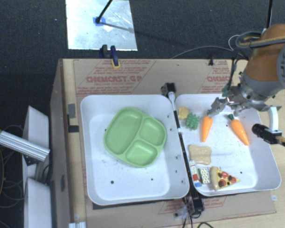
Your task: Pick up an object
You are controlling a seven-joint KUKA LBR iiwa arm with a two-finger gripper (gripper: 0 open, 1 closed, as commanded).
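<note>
My gripper [226, 107] hangs over the far part of the right bin [265, 165], its fingers spread open with nothing between them. It sits between the tops of two orange carrots, one [206, 127] just below-left of it and the other [239, 130] just below-right. A small green leafy piece [192, 120] and a yellow piece [183, 113] lie by the bin's left wall. Nearer the front are a tan biscuit [200, 154], a pizza slice [223, 177] and a small striped piece [196, 175].
The left bin [98, 183] holds a green divided plate [135, 136]. A black divider rail [179, 138] runs between the bins. A black fitting with a white bracket [269, 130] juts in over the right bin's right rim.
</note>
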